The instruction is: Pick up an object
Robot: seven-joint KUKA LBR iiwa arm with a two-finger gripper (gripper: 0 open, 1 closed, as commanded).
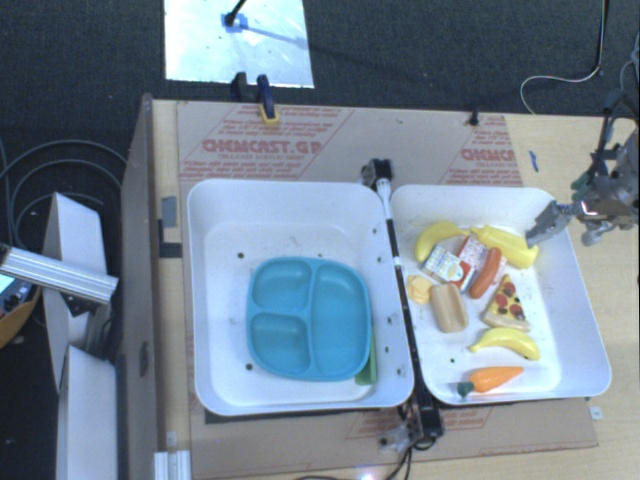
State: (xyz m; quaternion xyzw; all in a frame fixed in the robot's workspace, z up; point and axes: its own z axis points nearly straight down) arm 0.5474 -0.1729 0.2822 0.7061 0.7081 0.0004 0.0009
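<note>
The right white bin [585, 313] holds several toy foods. There is a yellow banana [438, 236], a second yellow piece [506, 244], a red and white carton [447, 264], a red sausage [484, 272], a tan bun [449, 308], a pizza slice [507, 306], another banana [506, 342] and an orange carrot [493, 378]. My gripper [548, 224] reaches in from the right edge. Its grey tip hangs over the bin's upper right part, just right of the second yellow piece. Nothing shows in its grasp.
The left white bin [225, 218] holds a blue divided plate [305, 318] with a green edge peeking out at its lower right. A black clip [379, 173] sits where the bins meet at the back. Cables hang at the upper right.
</note>
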